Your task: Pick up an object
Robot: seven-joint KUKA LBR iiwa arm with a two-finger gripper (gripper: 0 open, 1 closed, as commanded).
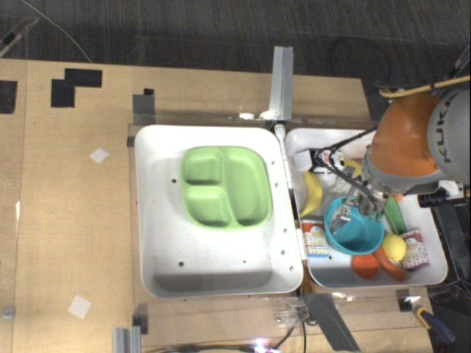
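While the arm (pixel 412 142) reached in from the right, the gripper (pixel 366 203) hung over the right bin (pixel 436 271) just above the teal bowl (pixel 355 232) — finger state couldn't be told. Nearest lay a tomato (pixel 366 265), a lemon (pixel 394 248) and a small carton (pixel 315 241); farther back, a banana (pixel 313 194). Left bin (pixel 158 271) held a green divided plate (pixel 224 186).

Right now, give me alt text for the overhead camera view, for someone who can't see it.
A grey robot arm with an orange band reaches its claw down over a teal plastic bowl in the cluttered right white bin, among a yellow banana and other toy food. The left white bin holds a green divided plastic tray.
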